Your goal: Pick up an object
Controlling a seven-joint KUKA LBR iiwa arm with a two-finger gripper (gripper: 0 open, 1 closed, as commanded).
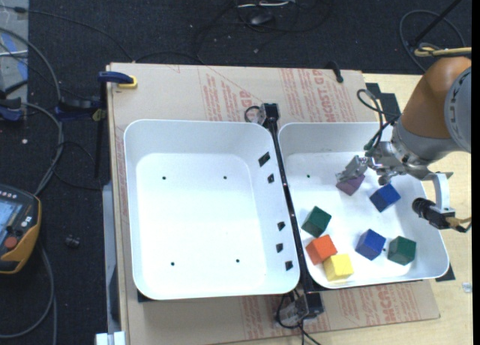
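Gripper over the right bin, with a purple block at its fingertips.

Scanning from your left: the left bin [142,186], then in the right bin [330,137] a green block [316,221], an orange block [322,247] touching a yellow block [340,266], and the purple block [349,182] pinched between the fingers of the gripper [355,171]. Further right you see two blue blocks [385,197] [370,244] and a dark green block [402,250].
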